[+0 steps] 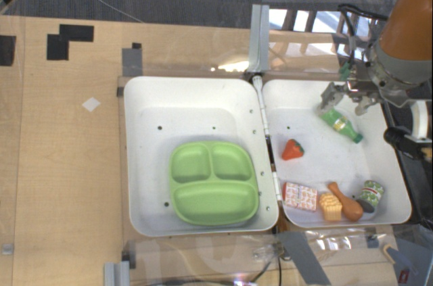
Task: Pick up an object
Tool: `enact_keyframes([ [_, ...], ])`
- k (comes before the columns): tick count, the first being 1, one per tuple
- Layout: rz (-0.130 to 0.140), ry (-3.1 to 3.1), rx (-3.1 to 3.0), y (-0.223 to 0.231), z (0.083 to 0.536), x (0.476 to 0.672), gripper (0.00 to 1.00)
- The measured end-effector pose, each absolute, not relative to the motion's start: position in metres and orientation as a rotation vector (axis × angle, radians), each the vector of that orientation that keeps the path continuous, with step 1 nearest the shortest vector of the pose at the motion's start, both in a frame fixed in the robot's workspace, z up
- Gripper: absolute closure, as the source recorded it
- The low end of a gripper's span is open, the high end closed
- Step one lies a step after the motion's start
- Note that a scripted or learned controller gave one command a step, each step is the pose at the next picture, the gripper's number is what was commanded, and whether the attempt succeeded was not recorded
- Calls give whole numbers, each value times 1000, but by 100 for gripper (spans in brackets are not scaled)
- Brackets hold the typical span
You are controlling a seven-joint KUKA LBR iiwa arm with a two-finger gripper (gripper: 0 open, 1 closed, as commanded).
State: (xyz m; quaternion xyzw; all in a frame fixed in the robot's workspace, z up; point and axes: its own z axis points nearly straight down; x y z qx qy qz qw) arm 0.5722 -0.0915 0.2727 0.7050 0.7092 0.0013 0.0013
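Grey and orange, the arm [406,28] reached in over the right bin [308,163] from its far right corner; its gripper [348,99] hung with the two fingers spread apart, one fingertip [329,97] toward the bin's middle and the other toward its right wall; nothing lay between them. Just beneath and slightly nearer than the fingers lay a green bottle [341,125], on its side and slanting toward the right wall; whether the fingertips touched it could not be told. Farther toward the bin's middle sat a red strawberry [292,149], apart from the bottle and fairly close to the left wall. Along the near edge of the same bin lay a row of small things: a red-and-white patterned packet [300,197] near the near left corner; a yellow ridged piece [331,207] just beside it; a brown drumstick-shaped piece [344,201] touching that one and slanting toward the near edge; a small green-and-white can [371,193] toward the near right corner. In the left bin [152,109] rested a green divided plate [214,182], with two small compartments at its far side and one long one at its near side, set close to the near right corner of that bin; both bins stood side by side on the pale wooden bench [61,163].
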Motion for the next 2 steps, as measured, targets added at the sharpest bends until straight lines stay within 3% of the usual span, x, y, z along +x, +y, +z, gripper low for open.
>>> enact_keyframes([
  [1,5,1918,2485,-121,247,620,0],
  [2,2,1456,2782,-153,194,646,0],
])
